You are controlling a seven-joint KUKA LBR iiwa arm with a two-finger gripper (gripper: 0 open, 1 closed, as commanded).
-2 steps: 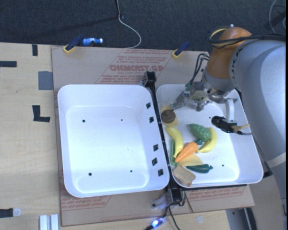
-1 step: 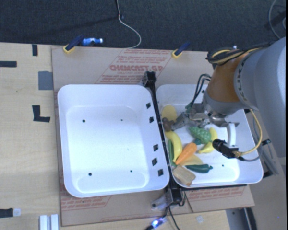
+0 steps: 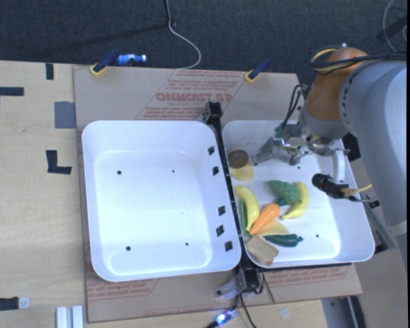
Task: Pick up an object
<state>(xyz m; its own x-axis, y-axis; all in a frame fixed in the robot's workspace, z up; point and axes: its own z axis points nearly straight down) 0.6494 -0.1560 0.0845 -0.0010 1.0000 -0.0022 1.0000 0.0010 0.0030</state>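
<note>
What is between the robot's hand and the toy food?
Nothing visible. The end effector hangs over bare floor in the right bin. The broccoli, carrot and bananas lie just below it in the picture.

A light wooden desk (image 3: pixel 27 203) carries black tape marks along its left part. A cardboard sheet (image 3: pixel 184 94) with red printing lies on it, held at its far edge by two clamps with yellow and blue parts (image 3: pixel 116 60) (image 3: pixel 257 69). A thin white cable (image 3: pixel 181 36) curves over the dark carpet (image 3: pixel 260 12) beyond the desk. Black clips (image 3: pixel 221 210) sit along the seam between the bins.
</note>
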